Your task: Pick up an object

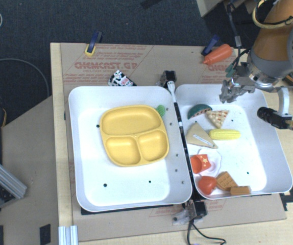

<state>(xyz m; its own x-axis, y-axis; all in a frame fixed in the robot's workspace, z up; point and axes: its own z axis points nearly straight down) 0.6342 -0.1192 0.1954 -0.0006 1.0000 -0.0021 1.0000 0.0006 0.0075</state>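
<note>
Nearest in the right white bin (274, 162) lie a brown waffle-like toy piece (227, 179) and a round red toy tomato (206, 185). Further back are a yellow toy corn cob (224, 134) and a tan triangular toy slice (217, 118). The left white bin (85, 177) carries a yellow three-compartment plastic tray (134, 134). At the right bin's far edge hangs the tool (230, 94), well apart from the toys; I cannot tell how it stands.

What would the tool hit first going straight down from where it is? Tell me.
The tool points down over the right bin's back part. Straight below looks like bare white floor, so it would probably meet that first. The pizza slice lies just in front; depth is unclear, so it might graze it.
</note>
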